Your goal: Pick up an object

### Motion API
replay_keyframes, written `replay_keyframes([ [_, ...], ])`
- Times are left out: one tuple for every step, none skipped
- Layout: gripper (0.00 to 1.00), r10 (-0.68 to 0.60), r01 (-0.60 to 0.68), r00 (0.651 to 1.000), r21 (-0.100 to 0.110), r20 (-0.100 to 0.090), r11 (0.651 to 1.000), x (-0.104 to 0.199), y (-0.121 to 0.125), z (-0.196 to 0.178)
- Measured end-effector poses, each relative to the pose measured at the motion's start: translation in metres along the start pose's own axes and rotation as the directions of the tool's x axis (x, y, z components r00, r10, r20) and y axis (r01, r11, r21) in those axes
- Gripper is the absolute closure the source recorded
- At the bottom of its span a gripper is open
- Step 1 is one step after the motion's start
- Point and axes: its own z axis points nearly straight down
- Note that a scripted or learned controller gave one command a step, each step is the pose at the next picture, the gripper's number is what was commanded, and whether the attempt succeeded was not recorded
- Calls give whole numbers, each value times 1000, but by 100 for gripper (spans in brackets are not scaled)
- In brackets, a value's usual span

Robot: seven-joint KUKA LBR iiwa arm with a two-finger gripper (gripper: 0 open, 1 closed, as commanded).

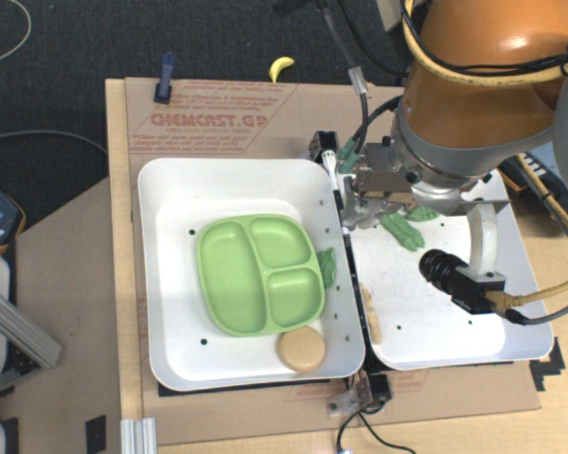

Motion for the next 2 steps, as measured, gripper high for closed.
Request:
replay_keyframes([
  [100,7,-7,1000,13,3,1000,-47,-1,84],
  [100,-5,5,1000,-1,-1,1000,2,-1,55],
])
